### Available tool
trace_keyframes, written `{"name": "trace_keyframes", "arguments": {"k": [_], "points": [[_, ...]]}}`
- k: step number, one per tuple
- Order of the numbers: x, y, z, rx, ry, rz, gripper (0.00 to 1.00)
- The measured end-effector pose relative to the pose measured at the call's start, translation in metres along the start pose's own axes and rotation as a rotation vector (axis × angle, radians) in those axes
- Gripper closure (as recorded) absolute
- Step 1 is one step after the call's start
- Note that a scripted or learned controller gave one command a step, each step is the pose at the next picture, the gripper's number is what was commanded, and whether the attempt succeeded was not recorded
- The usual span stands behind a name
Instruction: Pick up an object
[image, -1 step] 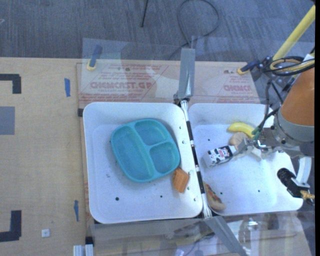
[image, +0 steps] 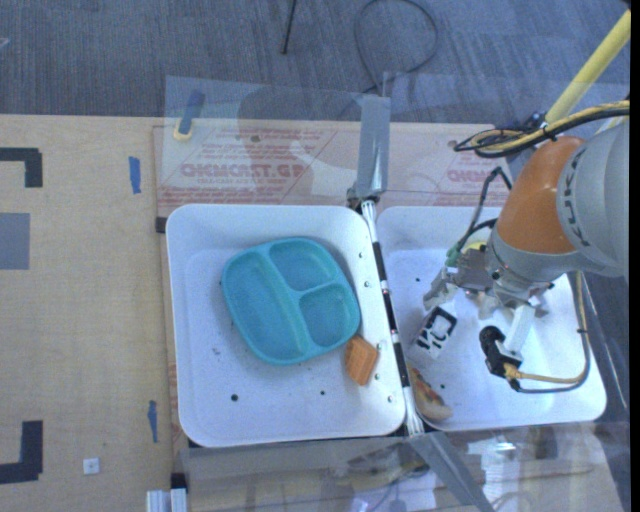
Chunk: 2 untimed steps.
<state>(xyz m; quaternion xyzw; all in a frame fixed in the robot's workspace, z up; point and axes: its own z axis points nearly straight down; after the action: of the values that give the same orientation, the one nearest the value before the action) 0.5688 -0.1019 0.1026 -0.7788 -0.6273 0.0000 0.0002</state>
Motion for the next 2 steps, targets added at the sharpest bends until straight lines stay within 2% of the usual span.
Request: {"name": "trace_keyframes", "arguments": {"k": [1, 2], "points": [[-0.024, -0.082, 0.013, -0.013, 0.004, -0.056, 0.0], [-0.029, -0.08, 0.003, -0.02, 0.002, -0.045, 1.0]]}}
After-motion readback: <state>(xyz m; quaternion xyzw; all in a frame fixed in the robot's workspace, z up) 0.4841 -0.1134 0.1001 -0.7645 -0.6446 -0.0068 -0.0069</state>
